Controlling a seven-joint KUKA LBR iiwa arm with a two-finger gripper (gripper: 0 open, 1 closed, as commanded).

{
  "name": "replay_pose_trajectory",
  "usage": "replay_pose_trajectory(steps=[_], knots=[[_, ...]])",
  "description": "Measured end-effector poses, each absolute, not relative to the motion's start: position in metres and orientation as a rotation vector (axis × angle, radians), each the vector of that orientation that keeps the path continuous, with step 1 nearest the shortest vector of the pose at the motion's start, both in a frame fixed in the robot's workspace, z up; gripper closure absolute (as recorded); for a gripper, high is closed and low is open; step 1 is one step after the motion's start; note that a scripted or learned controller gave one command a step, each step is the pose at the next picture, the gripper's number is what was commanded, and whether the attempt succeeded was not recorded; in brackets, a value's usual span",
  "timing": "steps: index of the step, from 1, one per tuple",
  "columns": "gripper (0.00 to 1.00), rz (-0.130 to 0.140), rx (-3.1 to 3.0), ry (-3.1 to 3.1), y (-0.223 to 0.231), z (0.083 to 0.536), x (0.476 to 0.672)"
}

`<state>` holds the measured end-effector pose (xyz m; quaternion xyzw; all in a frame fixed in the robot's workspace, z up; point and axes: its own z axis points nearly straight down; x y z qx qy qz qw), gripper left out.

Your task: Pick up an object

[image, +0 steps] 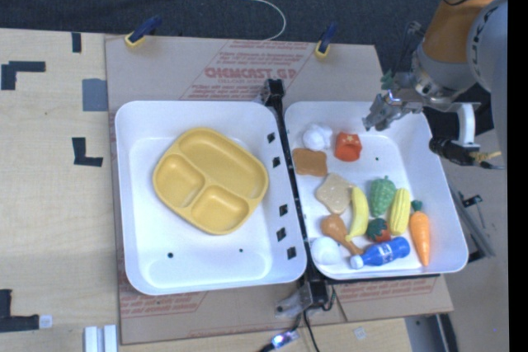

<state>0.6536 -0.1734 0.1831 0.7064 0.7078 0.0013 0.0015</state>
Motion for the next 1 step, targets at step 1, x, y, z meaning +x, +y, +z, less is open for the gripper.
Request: replay_pose_trajectory(steps=[1], knots=[[1.00,0.004,2.217,2.221,-0.1727,0.2277,0.6548]])
